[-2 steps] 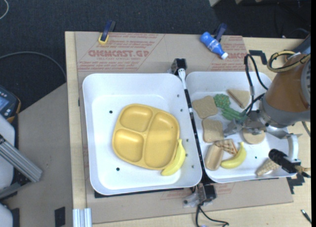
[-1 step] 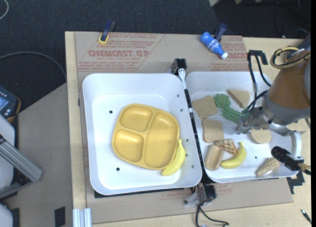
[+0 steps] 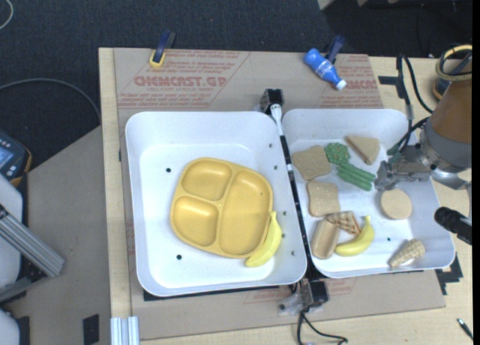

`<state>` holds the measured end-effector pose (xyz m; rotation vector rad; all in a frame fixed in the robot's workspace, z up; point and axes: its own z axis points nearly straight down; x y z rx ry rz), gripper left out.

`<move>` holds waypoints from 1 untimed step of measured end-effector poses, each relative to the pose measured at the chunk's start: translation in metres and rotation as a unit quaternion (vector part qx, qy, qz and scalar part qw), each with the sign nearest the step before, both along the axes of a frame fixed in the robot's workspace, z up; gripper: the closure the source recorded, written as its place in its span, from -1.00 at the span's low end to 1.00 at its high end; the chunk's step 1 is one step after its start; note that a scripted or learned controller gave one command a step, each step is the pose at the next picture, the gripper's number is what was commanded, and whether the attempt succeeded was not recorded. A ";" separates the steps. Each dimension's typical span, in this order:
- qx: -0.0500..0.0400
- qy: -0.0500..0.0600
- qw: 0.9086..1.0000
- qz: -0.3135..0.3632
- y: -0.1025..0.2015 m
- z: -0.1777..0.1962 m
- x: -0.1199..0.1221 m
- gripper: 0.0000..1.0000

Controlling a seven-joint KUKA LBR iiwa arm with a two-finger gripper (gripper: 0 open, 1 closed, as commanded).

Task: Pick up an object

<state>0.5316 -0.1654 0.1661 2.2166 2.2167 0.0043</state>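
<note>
The round cracker (image 3: 395, 205) sits in the right bin (image 3: 424, 120), just under the gripper (image 3: 392, 176). Can't tell its state. I'd center over the disc before descending, avoiding the green veggie (image 3: 351, 171) beside it.

The arm's wrist is a chunky orange band (image 3: 455, 115) over a rounded grey collar (image 3: 448, 154), with thin black cables looping alongside, ending in a small grey metal hand (image 3: 397, 173).

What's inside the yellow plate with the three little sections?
The yellow divided plate in the left bin holds nothing in its sections. A banana leans on its lower right rim. The bin floor beneath the plate is covered.
</note>
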 end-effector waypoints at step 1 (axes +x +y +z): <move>0.000 -0.001 1.000 0.001 0.000 0.054 0.002 1.00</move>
